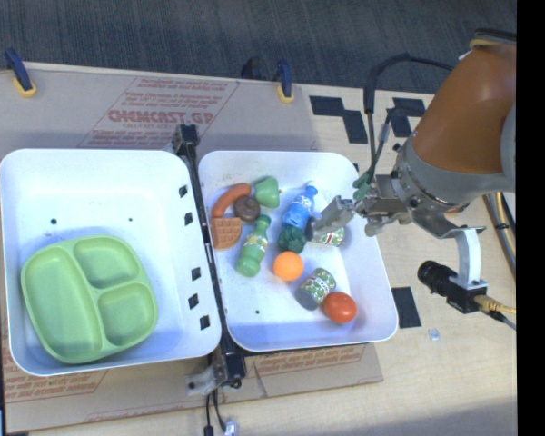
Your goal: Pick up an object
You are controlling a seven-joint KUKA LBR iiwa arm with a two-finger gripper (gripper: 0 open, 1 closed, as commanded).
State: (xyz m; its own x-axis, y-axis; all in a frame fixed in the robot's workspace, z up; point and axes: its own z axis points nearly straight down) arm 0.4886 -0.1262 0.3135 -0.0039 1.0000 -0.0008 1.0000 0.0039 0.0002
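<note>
Jaws (331,218): low over right bin (368,275), right of centre frame; apart or together cannot tell. Small can (331,236): directly beneath, touching or not unclear. Blue bottle (298,209), orange ball (288,266), red tomato (340,308): nearby. Step: approach, nothing lifted. Next: settle around can, close, raise.

Robot lab: clamped cardboard (163,107) (printed), twin bins (36,175), toy food.

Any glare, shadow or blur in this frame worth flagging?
Camera view: even light, the right bin floor bright but not blown out; soft shadows under the toys; the gripper looks slightly soft, while the green tray reads sharp.
</note>
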